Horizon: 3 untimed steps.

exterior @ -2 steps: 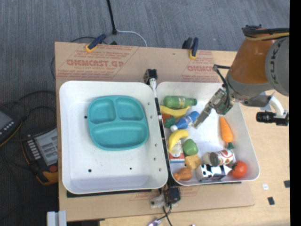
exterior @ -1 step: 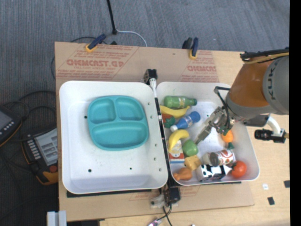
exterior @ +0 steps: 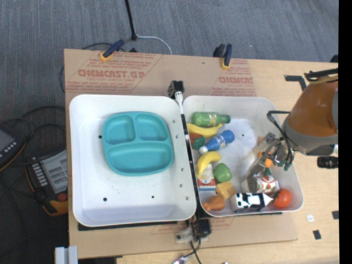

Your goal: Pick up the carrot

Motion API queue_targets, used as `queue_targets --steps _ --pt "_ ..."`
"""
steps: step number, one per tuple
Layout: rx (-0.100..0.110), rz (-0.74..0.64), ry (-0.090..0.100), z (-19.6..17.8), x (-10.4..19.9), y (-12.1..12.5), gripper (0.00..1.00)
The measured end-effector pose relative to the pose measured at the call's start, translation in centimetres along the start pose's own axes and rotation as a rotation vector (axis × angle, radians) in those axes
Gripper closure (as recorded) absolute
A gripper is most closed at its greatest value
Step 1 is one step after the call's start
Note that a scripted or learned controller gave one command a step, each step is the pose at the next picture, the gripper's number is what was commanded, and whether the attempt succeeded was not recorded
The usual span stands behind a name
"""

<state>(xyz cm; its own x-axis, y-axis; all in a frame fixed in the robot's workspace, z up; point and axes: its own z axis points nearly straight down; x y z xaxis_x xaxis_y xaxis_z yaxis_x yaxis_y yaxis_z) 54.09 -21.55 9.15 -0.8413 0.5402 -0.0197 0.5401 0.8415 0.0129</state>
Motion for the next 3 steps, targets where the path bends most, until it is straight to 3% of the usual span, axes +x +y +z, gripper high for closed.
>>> queue_targets --steps 1,2,3 --pt "0.006 -0.324 -0.009 -0.1 2.3 4.8 0.00" --pt "0.007 -0.243 0.001 0.0 7.4 8.8 0.00" --pt "0.012 -0.215 0.017 -8.4 3.4 0.8 0.00"
